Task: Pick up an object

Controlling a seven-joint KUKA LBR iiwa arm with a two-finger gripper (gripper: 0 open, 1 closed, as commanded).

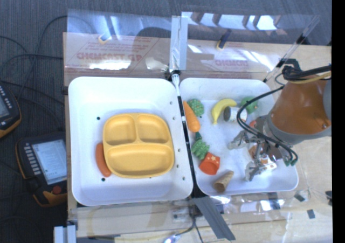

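Two shallow white bins (81,129) hold one yellow divided plastic tray (138,145), one yellow banana (222,109) and one orange carrot (191,118); the tool (253,157) hangs spread wide, empty.

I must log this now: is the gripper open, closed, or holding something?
Gripper: open, fingers spread, holding nothing, over the right bin.

Arm (299,110) reaches from right, hand (249,157) spread downward.
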